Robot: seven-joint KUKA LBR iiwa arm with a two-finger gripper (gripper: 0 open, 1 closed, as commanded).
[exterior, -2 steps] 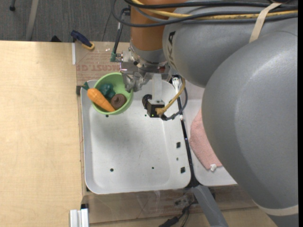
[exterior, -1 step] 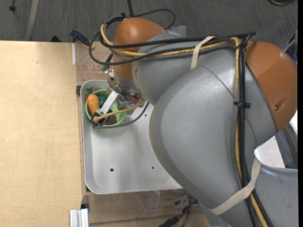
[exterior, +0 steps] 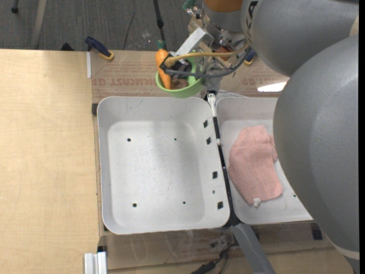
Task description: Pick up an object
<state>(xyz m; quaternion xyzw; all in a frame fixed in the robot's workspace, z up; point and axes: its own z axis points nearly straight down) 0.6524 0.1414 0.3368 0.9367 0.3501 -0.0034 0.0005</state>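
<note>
A green bowl (exterior: 185, 84) holding an orange item (exterior: 163, 67) hangs above the far edge of the left bin (exterior: 114, 119), at the gripper (exterior: 197, 67); whether the gripper is clamped on it cannot be told. A pink cloth (exterior: 256, 164) lies flat in the right bin (exterior: 245, 210). The grey arm (exterior: 319, 96) covers the right side.

right bin (exterior: 251, 210): its right part lies hidden under the grey arm (exterior: 319, 153), which is itself cut off by the top and right edges.
pink cloth (exterior: 256, 164): its right edge slips behind the arm.
gripper (exterior: 199, 67): buried among cables and a green bowl (exterior: 185, 87); finger state cannot be told.
bowl contents: an orange piece (exterior: 163, 67) and dark shapes, too cluttered to identify.
blue clamp (exterior: 98, 47): small, far left, details unclear.
near edge: cables and a grey strut (exterior: 251, 250) are cut off.
</note>
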